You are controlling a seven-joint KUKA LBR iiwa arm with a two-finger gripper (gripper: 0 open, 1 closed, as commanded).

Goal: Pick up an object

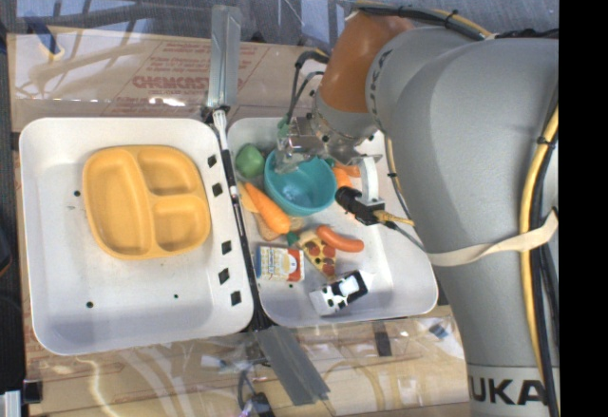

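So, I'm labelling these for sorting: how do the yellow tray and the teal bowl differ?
The yellow tray is flat, divided into compartments and lies alone in the left bin. The teal bowl is round, deeper, smaller and crowded among toy food in the right bin, under the arm's wrist. Both sit open side up.

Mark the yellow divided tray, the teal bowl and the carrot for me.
yellow divided tray (144, 199): camera view, on its central divider.
teal bowl (302, 185): camera view, on its inner hollow.
carrot (265, 207): camera view, on its mid-body.
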